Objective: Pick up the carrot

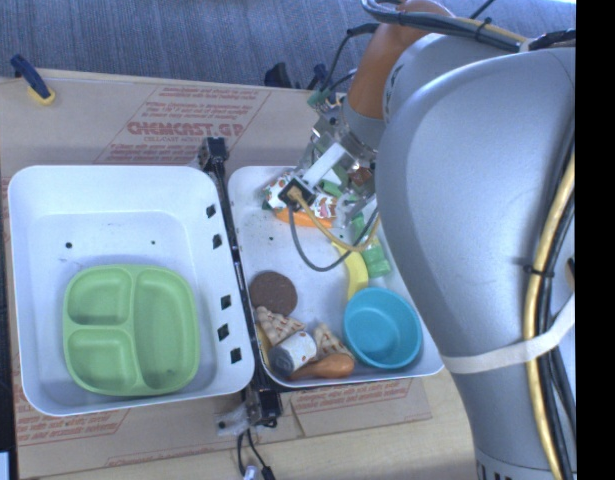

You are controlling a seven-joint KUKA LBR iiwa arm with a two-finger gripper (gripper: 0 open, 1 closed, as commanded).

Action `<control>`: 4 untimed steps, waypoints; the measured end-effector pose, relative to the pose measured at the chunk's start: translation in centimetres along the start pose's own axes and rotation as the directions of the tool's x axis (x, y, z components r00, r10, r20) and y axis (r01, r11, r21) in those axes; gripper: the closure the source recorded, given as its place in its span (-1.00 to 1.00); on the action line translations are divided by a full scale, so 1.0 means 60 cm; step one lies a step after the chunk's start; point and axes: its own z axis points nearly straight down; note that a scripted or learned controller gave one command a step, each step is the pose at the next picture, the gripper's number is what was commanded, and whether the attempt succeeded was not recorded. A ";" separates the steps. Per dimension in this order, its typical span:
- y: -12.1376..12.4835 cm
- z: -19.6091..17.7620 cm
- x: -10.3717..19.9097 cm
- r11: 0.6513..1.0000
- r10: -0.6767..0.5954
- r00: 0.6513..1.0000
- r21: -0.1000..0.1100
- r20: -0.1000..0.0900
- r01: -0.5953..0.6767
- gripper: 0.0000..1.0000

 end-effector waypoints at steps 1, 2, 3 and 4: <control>0.044 0.182 -0.073 0.996 0.092 0.995 0.009 0.024 -0.092 -1.00; 0.039 0.162 -0.065 0.997 0.077 0.997 0.019 0.020 -0.077 1.00; -0.030 0.179 -0.119 0.980 -0.196 0.980 0.011 0.010 0.196 1.00; -0.029 0.178 -0.119 0.981 -0.196 0.981 0.010 0.011 0.196 -1.00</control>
